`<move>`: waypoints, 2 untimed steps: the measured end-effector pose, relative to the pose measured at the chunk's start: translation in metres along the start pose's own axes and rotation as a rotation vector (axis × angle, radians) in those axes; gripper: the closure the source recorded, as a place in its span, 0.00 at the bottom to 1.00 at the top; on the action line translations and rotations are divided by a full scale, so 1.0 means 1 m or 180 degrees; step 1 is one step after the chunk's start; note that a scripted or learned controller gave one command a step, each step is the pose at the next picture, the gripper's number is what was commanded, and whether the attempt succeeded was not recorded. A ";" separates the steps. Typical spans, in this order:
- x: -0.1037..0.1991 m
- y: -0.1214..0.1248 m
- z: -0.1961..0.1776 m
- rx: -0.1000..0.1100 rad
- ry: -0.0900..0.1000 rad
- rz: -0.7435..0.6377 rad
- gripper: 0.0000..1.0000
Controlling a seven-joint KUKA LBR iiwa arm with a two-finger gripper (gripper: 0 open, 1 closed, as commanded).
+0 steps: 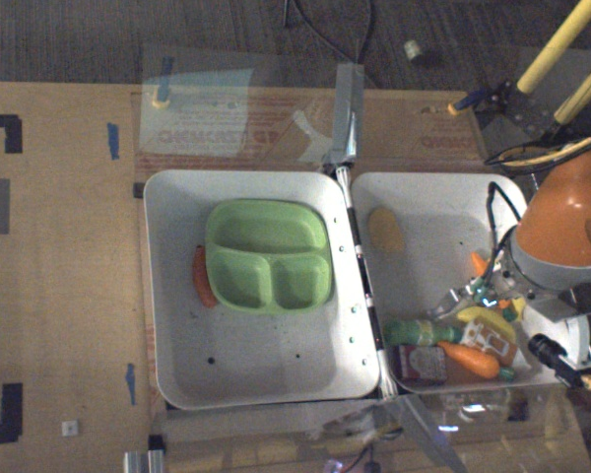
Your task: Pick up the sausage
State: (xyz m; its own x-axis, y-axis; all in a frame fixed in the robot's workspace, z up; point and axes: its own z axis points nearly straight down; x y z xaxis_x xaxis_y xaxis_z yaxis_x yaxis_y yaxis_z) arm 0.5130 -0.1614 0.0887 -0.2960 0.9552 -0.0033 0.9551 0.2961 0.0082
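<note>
The sausage [203, 276] is a reddish-orange link lying in the left bin [177, 363], tucked against the left edge of the green divided plate [269, 255]. My gripper [470, 298] hangs low over the right bin [424, 200], at its right side, just above a pile of toy food. It is far to the right of the sausage, with the bin divider between them. Its metal fingers [455, 303] point left and down, and nothing is visibly held between them.
Under the gripper lie a green bottle [421, 332], a carrot [470, 361], a dark red packet [421, 364] and a yellow piece [473, 314]. A tan oval item [385, 230] sits at the right bin's upper left. The arm's orange band [571, 220] fills the right edge.
</note>
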 end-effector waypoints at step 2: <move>0.039 0.062 0.001 0.0002 -0.0012 0.2963 0.00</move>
State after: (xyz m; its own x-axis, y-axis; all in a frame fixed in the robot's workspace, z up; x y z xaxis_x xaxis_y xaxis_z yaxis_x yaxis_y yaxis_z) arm 0.5604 -0.1061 0.0881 0.5895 0.8078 0.0011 0.8078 -0.5895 0.0087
